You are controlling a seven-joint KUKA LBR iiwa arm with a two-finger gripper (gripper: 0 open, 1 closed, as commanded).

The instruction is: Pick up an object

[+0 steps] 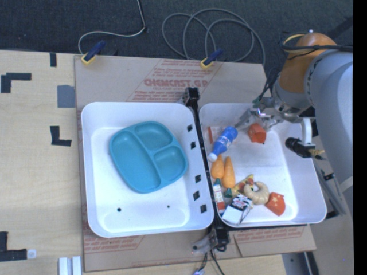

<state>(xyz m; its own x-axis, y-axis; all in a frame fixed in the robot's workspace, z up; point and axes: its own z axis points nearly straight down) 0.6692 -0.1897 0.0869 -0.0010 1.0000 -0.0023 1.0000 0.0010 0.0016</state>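
glossy plastic tray (149, 156), matt cardboard sheet (166, 82)

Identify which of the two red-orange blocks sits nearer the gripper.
The upper block, just below the gripper. The other block lies at the bin's bottom edge.

A small orange-red block (257, 134) sits tilted in the upper part of the right-hand bin (298, 171), right of the frame's centre, just beside a blue-capped bottle (222, 142) and well apart from the clutter lower down.
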